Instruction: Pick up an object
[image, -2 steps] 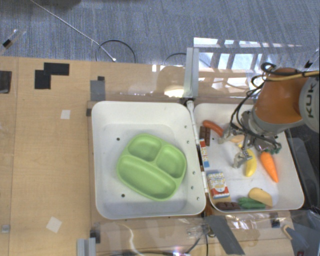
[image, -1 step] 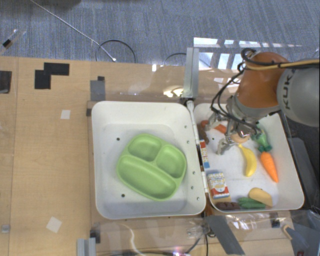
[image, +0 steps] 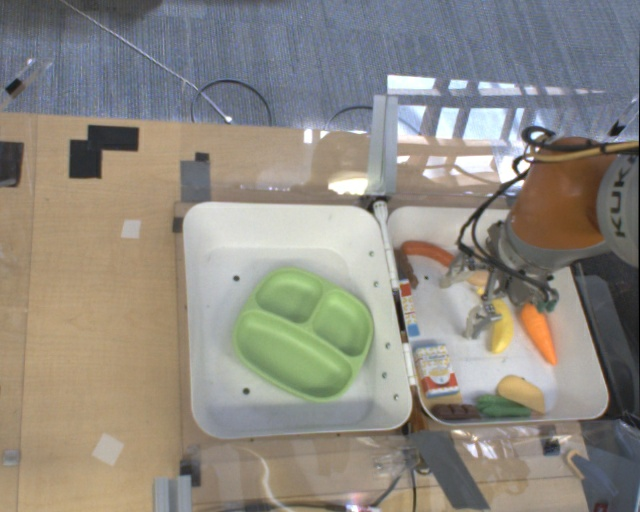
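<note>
From my station I see the counter (image: 90, 330) carrying two white bins side by side. The left bin (image: 215, 400) holds a green divided plate (image: 303, 332), lying flat near the middle, with three compartments facing up.

The right bin (image: 592, 385) holds the small objects. A red sausage (image: 430, 252) lies near the far left corner. A small carton (image: 436, 368) lies near the dividing wall, toward the near side. A dark bar (image: 452, 410) and a green pod (image: 503, 406) lie along the near edge, with a tan potato-like piece (image: 522, 391) just beside the pod. A banana (image: 500, 328) and a carrot (image: 539, 332) lie next to each other toward the middle.

The arm (image: 570, 200) reaches in from the right, its orange band above the right bin. The tool (image: 484, 322) hangs low over the bin, directly beside the banana and possibly touching it. The metal fingers (image: 477, 322) appear to be close together, but the view is too small for me to tell their state with confidence. I see no object clearly between them.
</note>
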